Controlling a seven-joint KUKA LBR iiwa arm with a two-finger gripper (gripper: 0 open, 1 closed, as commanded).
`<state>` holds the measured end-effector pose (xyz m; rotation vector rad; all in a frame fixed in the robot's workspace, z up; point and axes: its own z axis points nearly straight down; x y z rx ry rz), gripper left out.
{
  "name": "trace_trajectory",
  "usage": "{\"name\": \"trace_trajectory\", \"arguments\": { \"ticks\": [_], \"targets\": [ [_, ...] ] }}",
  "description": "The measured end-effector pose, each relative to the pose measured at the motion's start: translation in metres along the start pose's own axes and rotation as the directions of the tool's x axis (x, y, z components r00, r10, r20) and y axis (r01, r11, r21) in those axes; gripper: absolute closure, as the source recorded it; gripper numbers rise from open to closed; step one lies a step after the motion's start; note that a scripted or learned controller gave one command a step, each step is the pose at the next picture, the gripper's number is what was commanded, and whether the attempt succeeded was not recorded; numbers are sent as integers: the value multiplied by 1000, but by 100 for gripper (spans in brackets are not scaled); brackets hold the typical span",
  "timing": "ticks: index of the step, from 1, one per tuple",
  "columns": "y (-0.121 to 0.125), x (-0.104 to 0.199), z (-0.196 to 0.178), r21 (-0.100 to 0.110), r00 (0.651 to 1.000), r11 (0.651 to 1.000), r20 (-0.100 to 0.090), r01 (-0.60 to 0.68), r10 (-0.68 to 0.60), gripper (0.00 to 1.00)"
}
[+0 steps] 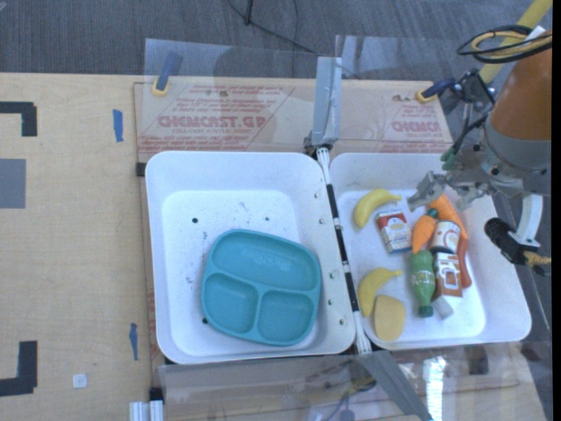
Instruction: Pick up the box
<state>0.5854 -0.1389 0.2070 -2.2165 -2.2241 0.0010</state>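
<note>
We see the little red and white box (pixel 394 231) lying flat in the right bin (pixel 508 310), just below the top banana (pixel 374 205). Our gripper (pixel 436 189) hangs just up and right of the box, opened wide to drop over it

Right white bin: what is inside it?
The right white bin holds two yellow bananas, a small red-and-white box, an orange carrot, a green bottle, a red-and-white bottle and a yellow lump. Anything beneath them is covered.
</note>
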Motion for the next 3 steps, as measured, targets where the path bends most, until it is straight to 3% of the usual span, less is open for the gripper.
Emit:
{"name": "trace_trajectory", "arguments": {
  "ticks": [1,2,3],
  "targets": [
    [27,43,109,-1,982,982,0,-190,190,0],
    [27,42,100,-1,981,981,-1,-192,192,100],
    [61,93,6,-2,980,980,1,-197,197,100]
  ]
}}
